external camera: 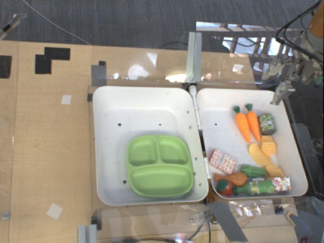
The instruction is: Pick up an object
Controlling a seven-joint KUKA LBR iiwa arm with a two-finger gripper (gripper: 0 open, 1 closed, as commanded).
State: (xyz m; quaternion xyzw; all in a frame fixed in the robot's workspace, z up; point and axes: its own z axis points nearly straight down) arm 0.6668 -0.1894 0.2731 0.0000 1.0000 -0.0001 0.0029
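Nearest the camera, the right bin (298, 178) carries a crowded row along its front wall: a long green-and-red carton (263, 187) lying flat, a brown drumstick-shaped piece (232, 178) just left of it, and a small red-and-white patterned box (222, 161) behind that. A green pod-like item (253, 171) lies between the box and an orange-yellow block (275, 170). Farther back, a pale yellow oval piece (259, 155) touches a yellow corn-like piece (269, 147). Beyond these, two orange carrots (248, 123) lie side by side, green tops pointing to the far wall, with a dark green can (267, 124) just to their right.

The left bin (109, 135) holds a green three-compartment tray (160, 165) toward its front right.

At the far right, the gripper (281, 91) hangs above the back right corner of the right bin, apart from every item. Whether its fingers are spread or closed cannot be told. Nothing is seen between them.

The bench (45, 135) is light wood.
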